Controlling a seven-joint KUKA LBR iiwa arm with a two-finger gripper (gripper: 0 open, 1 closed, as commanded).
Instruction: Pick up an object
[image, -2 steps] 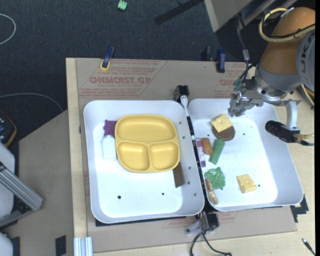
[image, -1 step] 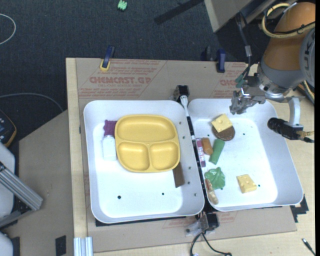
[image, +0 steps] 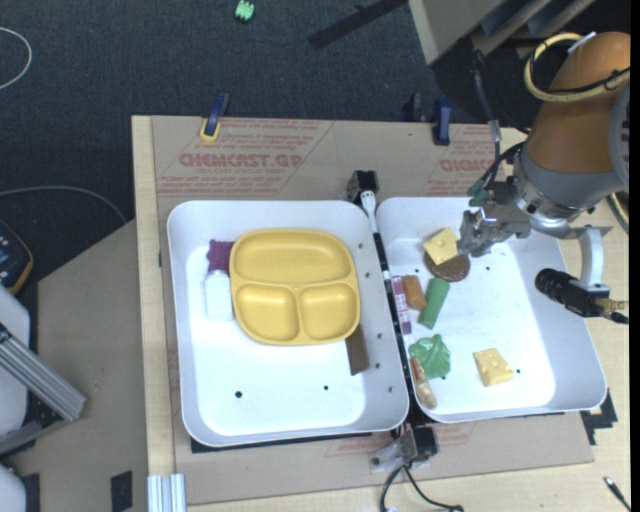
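My gripper (image: 472, 240) reaches down into the upper part of the right bin (image: 560, 340). It sits just right of a yellow cheese wedge (image: 438, 245), which rests against a brown round piece (image: 451, 268). I cannot tell whether the gripper touches the wedge. Below them lie a green cylinder (image: 434, 302), a green leafy toy (image: 430, 355) and a yellow holed cheese block (image: 493, 366). A red and brown bar (image: 405, 296) and a tan piece (image: 423, 387) lie along the bin's left wall.
The left bin (image: 270, 400) holds a yellow divided plate (image: 295, 283), a purple and white bottle (image: 215, 277) at its left and a brown block (image: 356, 353) at its lower right. A black fitting (image: 570, 290) on the arm hangs over the right bin's right side.
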